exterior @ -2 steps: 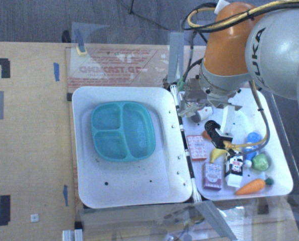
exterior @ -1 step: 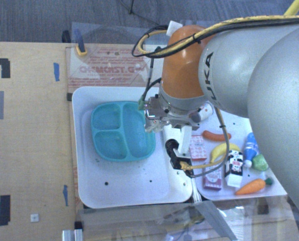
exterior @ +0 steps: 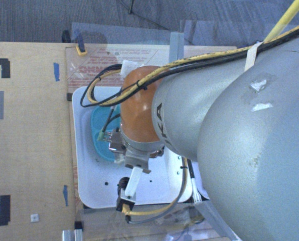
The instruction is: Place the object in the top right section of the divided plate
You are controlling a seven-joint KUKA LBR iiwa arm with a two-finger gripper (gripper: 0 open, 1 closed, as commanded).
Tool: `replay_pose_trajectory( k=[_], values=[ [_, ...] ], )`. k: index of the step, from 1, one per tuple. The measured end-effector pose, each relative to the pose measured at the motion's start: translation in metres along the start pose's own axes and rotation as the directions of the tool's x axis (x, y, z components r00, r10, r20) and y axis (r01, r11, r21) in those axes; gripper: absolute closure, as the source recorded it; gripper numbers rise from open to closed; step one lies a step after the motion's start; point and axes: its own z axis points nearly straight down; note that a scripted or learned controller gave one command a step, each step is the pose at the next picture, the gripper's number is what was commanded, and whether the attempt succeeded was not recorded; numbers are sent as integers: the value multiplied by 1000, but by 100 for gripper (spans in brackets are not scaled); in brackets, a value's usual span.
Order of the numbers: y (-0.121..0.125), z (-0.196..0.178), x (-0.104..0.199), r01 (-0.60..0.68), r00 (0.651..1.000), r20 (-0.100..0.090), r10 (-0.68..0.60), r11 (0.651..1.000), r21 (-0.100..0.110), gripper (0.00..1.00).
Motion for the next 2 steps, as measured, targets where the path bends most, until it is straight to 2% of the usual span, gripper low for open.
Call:
replay_pose_trajectory(
  k=[1, 2],
  values=[
    [41, -111, -9, -124, 992, -1, 124, 992, -4, 100],
    [27, -53, -4, -57, 998, 0, 57, 998, -2, 100]
  ],
)
